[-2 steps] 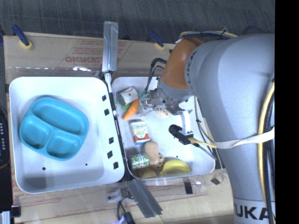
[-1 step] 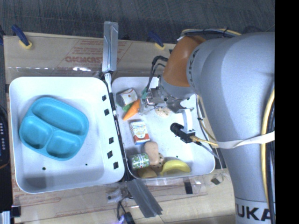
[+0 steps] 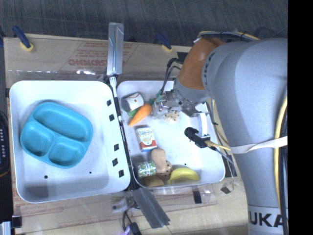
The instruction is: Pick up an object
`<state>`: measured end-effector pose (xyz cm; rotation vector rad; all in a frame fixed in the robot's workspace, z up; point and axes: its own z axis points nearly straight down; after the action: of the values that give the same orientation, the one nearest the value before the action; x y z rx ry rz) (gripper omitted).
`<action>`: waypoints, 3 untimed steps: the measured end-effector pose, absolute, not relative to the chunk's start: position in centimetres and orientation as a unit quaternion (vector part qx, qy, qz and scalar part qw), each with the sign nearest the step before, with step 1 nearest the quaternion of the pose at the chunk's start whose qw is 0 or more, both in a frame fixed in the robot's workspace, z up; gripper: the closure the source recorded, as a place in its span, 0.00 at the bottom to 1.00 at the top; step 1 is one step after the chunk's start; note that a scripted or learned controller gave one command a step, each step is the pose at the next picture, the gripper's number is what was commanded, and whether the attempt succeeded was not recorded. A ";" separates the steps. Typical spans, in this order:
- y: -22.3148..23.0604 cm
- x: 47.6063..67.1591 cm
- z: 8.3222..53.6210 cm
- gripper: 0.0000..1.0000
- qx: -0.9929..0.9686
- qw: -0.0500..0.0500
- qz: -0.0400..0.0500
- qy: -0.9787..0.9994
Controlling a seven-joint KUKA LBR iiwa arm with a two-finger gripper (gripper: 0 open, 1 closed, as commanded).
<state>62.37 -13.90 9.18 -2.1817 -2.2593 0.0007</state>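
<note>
My gripper point(image 3: 164, 106) is low in the right bin point(image 3: 215, 165), near its far end. An orange carrot point(image 3: 139, 114) lies just to its left, and a small pale lumpy object point(image 3: 171, 117) lies right below it. Beyond the carrot, in the far left corner, a white and green cup point(image 3: 133, 102) rests on its side. In the middle of the bin lies a small red and white carton point(image 3: 145, 137). The near end holds a beige piece point(image 3: 158, 155), a green can point(image 3: 146, 169) and a yellow banana point(image 3: 184, 174).
The left bin point(image 3: 29, 180) holds a blue divided plate point(image 3: 56, 133). A black-clipped wall point(image 3: 119, 136) separates the two bins. The bulky grey arm point(image 3: 249, 106) covers the right bin's right side.
</note>
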 end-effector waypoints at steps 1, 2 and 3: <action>-13.8 62.4 9.2 0.00 -0.694 0.000 0.000 -0.720; -11.1 55.4 9.1 0.00 -0.702 0.002 0.001 -0.712; -5.1 52.5 19.5 0.00 -0.703 -0.001 -0.003 -0.711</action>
<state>52.47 -5.12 19.51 -2.2116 -2.2345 -0.0083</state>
